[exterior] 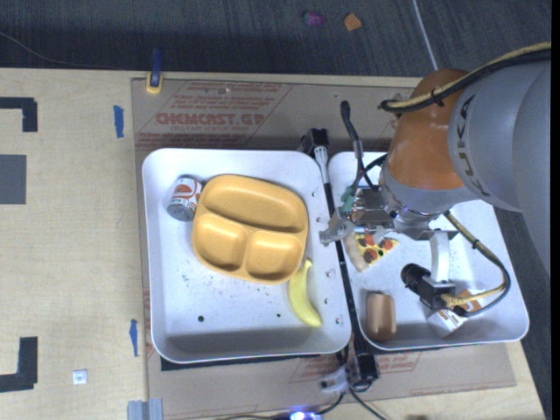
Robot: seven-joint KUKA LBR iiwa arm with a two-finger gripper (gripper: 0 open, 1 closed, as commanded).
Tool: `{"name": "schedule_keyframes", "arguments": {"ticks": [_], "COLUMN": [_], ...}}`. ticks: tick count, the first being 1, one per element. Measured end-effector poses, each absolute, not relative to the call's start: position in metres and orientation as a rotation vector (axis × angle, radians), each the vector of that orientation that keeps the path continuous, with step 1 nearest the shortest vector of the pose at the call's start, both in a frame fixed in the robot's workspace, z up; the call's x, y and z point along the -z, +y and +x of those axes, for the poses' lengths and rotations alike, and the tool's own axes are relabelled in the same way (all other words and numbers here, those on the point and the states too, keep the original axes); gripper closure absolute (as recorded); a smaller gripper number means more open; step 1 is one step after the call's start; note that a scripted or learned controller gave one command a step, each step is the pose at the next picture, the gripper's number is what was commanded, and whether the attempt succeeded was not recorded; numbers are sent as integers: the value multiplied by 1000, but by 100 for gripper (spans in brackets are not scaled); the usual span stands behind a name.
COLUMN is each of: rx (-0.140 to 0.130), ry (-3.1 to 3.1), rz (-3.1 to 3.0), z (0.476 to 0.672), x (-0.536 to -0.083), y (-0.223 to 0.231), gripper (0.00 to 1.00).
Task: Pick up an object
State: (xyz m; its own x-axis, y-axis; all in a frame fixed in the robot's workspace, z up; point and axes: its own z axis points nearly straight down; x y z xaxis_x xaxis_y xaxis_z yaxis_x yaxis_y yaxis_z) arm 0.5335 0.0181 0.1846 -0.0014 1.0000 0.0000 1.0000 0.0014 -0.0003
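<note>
1. Two shallow white bins sat side by side on a sheet of printed cardboard (219, 112) on the pale bench (61, 261), the left bin (157, 269) and the right bin (494, 261) touching along their inner rims
2. One grey arm (507, 138) reached in from the right, and its orange band (424, 147) hung over the far left part of the right bin
3. The gripper (372, 224) was beneath the wrist, low over the left side of the right bin and close to the shared rim; the wrist hid most of it, so I could not tell whether its jaws were apart or together, nor whether anything was clamped in them
4. A toy pizza slice (374, 248), pale with red and dark toppings, lay flat on the floor of the right bin just beneath the gripper; whether the gripper touched it could not be made out
5. A stubby brown cylinder (380, 315) lay near the front left corner of the right bin, apart from the pizza slice
6. In the left bin a yellow divided plate (249, 226) lay in the middle, its three compartments facing up
7. A crushed drinks can (184, 198) lay against the plate's far left edge
8. A banana (304, 297) lay at the plate's near right edge, close to the bin's right wall
</note>
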Motion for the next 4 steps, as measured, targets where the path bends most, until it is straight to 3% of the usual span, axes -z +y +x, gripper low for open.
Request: {"name": "schedule_keyframes", "arguments": {"ticks": [4], "rx": [0], "ry": [-2223], "rz": [-2220], "z": [533], "x": [-185], "y": [18], "gripper": [0]}}
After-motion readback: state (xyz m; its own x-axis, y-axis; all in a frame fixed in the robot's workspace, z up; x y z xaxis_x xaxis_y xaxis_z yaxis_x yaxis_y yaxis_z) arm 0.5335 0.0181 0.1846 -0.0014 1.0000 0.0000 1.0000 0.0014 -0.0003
